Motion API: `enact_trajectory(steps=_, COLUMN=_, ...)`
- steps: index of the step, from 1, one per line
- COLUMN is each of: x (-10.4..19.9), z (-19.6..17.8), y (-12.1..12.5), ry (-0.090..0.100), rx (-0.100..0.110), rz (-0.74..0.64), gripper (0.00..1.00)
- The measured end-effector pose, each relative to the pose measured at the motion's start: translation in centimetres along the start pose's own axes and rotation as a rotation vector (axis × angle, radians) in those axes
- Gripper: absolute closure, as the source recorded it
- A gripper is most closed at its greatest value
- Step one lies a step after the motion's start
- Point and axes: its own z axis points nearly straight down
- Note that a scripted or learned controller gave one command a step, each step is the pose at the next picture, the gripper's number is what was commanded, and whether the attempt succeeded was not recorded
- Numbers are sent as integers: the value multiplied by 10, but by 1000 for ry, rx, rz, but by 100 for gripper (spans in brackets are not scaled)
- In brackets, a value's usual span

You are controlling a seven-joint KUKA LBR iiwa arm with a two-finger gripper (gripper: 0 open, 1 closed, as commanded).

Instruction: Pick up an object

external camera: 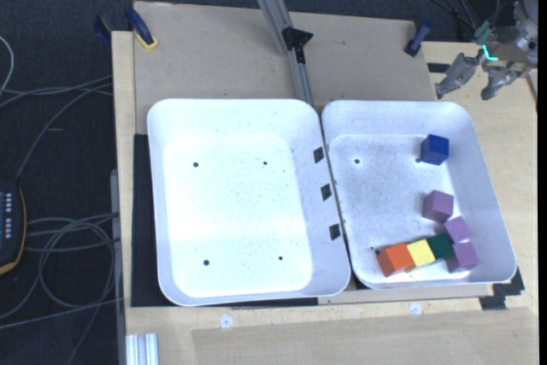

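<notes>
Evidently waiting, the hand (475, 84) hangs released past the right bin's (342, 184) far corner, above the blue cube (434, 149), grasping nothing.

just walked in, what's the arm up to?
The gripper hangs at the upper right, past the far corner of the right bin, with its jaws spread and nothing between them. Nothing is picked yet. All the blocks lie in the right bin: a blue block alone near the far side, a purple block midway, and an orange block, yellow block, green and more purple ones clustered at the near edge.
</notes>
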Motion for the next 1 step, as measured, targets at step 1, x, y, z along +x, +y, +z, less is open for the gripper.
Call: enact_trajectory(steps=1, x=2, z=42, y=1, ry=1, rx=4, rz=0, gripper=0)
